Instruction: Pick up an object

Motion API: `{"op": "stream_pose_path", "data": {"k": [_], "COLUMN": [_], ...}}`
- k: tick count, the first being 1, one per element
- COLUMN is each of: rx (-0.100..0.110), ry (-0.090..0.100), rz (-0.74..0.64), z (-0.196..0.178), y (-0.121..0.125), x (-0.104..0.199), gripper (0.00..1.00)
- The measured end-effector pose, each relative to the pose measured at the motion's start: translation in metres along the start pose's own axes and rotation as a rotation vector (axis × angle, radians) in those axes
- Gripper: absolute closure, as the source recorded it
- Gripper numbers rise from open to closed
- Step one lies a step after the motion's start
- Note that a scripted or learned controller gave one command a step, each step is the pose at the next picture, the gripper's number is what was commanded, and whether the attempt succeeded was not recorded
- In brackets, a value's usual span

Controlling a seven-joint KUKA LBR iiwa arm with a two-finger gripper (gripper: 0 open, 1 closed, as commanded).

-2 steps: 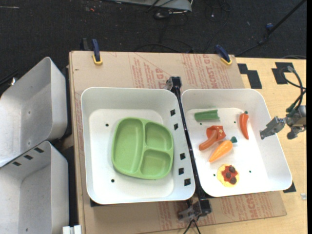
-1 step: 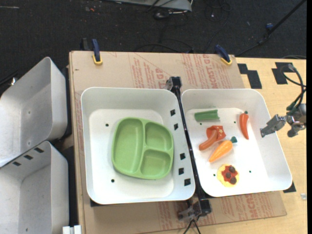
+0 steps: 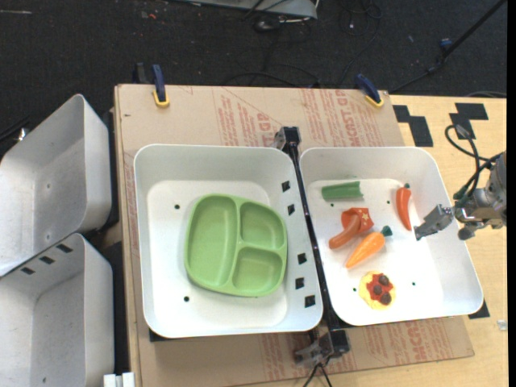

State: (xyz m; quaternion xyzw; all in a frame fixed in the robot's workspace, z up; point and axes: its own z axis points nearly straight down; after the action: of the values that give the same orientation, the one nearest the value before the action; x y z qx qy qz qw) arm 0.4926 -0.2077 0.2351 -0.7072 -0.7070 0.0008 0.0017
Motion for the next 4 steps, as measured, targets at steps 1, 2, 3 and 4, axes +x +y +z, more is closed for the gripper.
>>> {"op": "stream_pose_path", "data": {"k": [1, 2, 3, 4], "rx": [0.001, 0.002, -0.004, -0.007], "ry": [0.000, 0.001, -0.002, -0.003], "rz": [0.001, 0.001, 0.001, -0.002], "z": [0.045, 0.108, 0.094, 0.049], "y": [-0.006, -0.003, -0.002, 0.001], "x": [0.002, -0.002, -0.002, -0.009], "gripper": [0.00, 0.00, 1.00, 1.00]}}
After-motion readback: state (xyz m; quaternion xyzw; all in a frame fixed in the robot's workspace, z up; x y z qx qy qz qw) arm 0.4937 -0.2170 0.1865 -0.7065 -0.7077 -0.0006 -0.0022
